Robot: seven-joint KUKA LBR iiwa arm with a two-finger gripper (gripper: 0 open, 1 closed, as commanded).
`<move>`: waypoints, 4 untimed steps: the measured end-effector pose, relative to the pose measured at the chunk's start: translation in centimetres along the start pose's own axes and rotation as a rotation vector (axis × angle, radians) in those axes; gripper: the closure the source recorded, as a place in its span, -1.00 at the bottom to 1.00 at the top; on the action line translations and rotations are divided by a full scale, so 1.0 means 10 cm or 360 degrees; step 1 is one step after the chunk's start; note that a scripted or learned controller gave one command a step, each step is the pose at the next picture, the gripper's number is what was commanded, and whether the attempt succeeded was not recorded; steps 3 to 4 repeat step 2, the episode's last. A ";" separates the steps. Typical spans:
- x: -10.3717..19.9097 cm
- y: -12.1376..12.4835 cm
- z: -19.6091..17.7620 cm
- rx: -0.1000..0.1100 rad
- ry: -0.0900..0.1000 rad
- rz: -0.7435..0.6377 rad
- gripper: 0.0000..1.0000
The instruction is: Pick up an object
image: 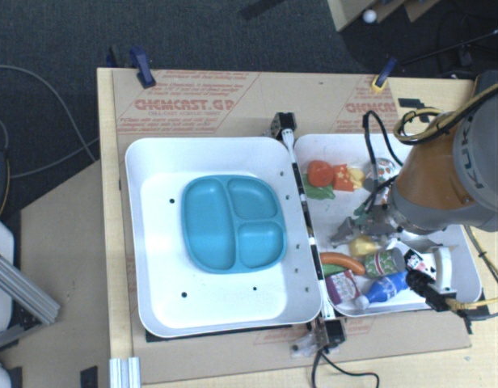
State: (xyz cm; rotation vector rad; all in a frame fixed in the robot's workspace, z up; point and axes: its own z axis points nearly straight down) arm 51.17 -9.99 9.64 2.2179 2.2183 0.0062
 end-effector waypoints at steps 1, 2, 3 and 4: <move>0.03 -0.27 0.10 0.0001 0.0000 0.0001 -1.00; 0.06 -0.06 0.12 0.0008 0.0000 -0.0001 -1.00; 0.06 -0.06 0.12 0.0008 0.0000 -0.0001 -1.00; 0.06 -0.06 0.12 0.0008 0.0000 -0.0001 -1.00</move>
